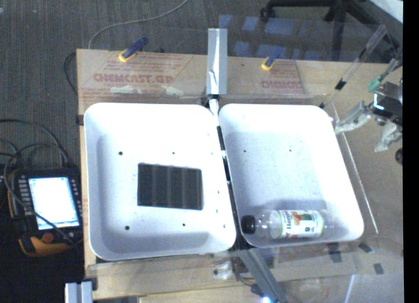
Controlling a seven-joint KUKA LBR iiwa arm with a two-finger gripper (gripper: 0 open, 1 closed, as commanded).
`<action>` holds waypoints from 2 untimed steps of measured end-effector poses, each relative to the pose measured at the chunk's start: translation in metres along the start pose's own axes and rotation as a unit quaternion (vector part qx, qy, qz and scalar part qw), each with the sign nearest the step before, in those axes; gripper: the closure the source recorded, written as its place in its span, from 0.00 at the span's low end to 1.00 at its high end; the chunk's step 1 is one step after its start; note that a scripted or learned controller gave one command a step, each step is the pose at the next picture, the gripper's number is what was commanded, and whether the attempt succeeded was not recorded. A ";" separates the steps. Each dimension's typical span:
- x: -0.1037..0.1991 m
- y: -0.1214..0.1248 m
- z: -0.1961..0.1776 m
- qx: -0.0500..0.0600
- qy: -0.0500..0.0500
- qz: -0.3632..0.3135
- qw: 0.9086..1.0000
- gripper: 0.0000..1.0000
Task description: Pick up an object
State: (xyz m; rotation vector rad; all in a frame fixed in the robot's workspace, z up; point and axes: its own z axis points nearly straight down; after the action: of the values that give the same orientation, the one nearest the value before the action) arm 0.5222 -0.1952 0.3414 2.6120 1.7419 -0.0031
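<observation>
Against right bin [340, 164] near wall: clear plastic bottle [288, 224], lying flat, black cap leftward. Tool [386, 108] beyond bin's far-right corner, state indeterminate. Advised: grasp across label.

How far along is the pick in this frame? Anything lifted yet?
Nothing looks done. The clear bottle lies on its side along the near wall of the right bin, untouched. The dark flat panel lies in the left bin. The hand sits at the right edge, outside the bins, holding nothing. Approach, grasp and lift remain.
</observation>
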 end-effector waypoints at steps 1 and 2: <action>0.017 -0.011 0.038 0.002 0.000 0.256 0.967 0.00; 0.027 -0.049 -0.010 0.000 0.000 0.136 0.991 0.00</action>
State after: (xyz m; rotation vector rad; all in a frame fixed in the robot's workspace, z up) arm 0.4876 -0.1519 0.3518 2.8245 1.3695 -0.0038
